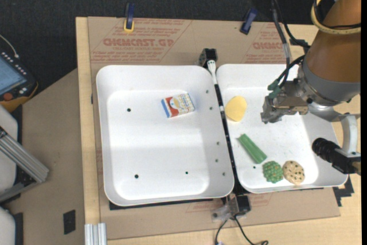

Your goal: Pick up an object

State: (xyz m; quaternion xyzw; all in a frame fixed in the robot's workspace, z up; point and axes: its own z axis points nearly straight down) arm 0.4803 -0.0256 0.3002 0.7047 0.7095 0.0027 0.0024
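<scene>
**A:** Two bins sit side by side on the desk (86,140), so start at the near edge. What lies closest to us?

**B:** Near the front rim of the right bin (321,181) sit a green broccoli-like piece (272,171) and, just beside it at its 3 o'clock, a speckled cookie (293,171). Slightly further back lies a green stick (252,148), its long axis running from 11 o'clock to 5 o'clock.

**A:** And the tool?

**B:** The tool (275,112) hangs over the middle of the right bin, beyond the stick. Nothing shows between its fingers, but whether they are spread or pressed together I cannot tell; they are too dark and small.

**A:** What is nearest to it?

**B:** A yellow round piece (235,108), at the tool's 9 o'clock, close to the wall shared by the bins. The stick lies at roughly its 7 o'clock. I judge either a fair target; the round one needs only a short sideways move, though the wall crowds it.

**A:** Further back?

**B:** In the left bin (114,169), well apart at about 9 o'clock, lies a small red, white and blue packet (178,105). Beyond the bins, two blue clamps (129,19) grip the far edge.
</scene>
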